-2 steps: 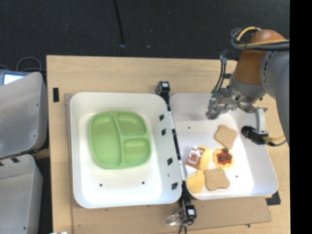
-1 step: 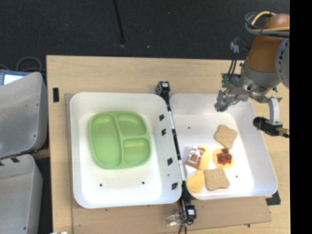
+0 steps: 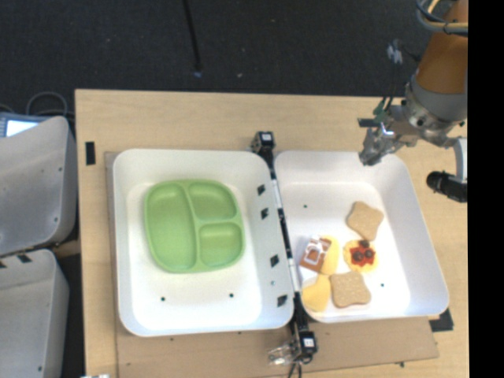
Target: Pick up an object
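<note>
Hand [image 3: 376, 151] positioned above right bin's [image 3: 331, 172] far rim.
Its grip state could not be determined; food pieces [image 3: 346, 262] were clustered below, unapproached.

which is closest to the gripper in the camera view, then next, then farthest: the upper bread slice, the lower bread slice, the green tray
Measured from the gripper:
1. Upper bread slice, right bin, just below the gripper.
2. Lower bread slice, right bin's front edge.
3. Green tray, in the left bin.

A green divided plate [image 3: 193, 225] lies in the left white bin [image 3: 126, 290]; beyond that bin, the tan worktop [image 3: 236, 120].
</note>
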`<state>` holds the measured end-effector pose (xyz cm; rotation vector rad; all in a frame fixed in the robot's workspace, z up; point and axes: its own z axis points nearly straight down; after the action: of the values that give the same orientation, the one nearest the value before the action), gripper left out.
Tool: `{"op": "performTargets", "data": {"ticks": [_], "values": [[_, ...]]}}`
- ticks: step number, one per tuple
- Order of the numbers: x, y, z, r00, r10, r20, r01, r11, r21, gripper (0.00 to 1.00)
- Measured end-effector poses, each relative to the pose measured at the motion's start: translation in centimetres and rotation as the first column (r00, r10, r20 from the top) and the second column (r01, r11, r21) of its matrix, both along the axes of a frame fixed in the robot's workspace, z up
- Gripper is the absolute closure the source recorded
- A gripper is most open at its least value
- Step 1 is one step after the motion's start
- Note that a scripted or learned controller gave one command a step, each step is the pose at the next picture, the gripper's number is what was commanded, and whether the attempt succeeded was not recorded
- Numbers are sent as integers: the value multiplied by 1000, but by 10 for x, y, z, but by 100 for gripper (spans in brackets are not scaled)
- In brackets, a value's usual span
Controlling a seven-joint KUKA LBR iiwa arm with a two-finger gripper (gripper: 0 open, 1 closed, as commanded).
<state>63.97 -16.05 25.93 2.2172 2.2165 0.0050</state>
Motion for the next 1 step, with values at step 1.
{"op": "performTargets", "data": {"ticks": [1], "values": [[-24,51,-11,1000,5,-7,-5,1000,2,100]]}}
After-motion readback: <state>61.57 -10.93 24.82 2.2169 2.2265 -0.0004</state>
